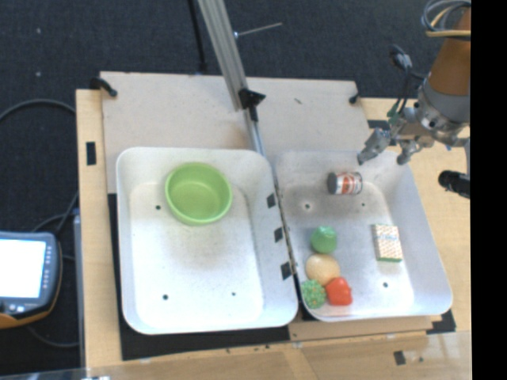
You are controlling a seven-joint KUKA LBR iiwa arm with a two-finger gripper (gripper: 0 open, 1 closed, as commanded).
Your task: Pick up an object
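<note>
Two fingers of the pincer [390,145] stand spread apart and released, with nothing between them; it hangs over the upper right edge of the right bin [420,236], under the grey wrist and the orange band of the arm [450,70]. Nearest to it is a small can [344,184]; it lies on its side in the upper part of this bin, down and to the left of the pincer, near but not touching. Its long axis runs about left to right in the view, so I judge the fingers should close across its round body, from above. Farther away in the same bin are a green ball [323,238], a checked box [386,242], a pale egg [322,267], a red fruit [339,291] and a green lump [314,294] at the lower edge. Left bin [198,299] carries a green bowl [198,193]; both bins rest on the counter [95,212].
</note>
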